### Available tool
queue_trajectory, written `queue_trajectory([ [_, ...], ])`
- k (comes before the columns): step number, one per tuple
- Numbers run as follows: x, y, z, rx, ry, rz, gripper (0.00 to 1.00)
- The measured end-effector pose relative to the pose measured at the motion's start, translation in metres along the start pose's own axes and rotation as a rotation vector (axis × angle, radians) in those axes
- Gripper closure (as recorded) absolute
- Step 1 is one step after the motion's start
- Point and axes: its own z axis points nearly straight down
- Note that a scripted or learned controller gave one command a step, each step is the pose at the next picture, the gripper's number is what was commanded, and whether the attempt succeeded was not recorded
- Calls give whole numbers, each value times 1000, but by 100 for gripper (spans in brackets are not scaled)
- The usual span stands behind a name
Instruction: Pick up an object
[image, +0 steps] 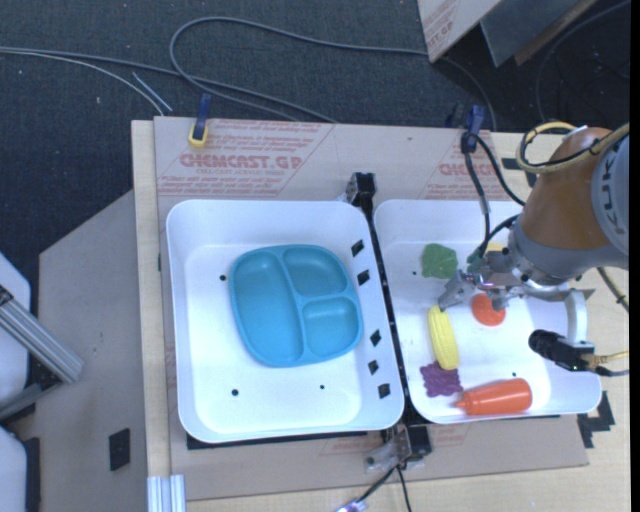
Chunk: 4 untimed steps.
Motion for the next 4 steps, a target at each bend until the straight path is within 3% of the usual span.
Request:
queue_trajectory([
  [1, 1, 1, 41, -7, -1, -1, 0],
  [2, 0, 2, 27, -11, -3, 0, 100],
  [4, 5, 4, -90, -14, -4, -2, 100],
])
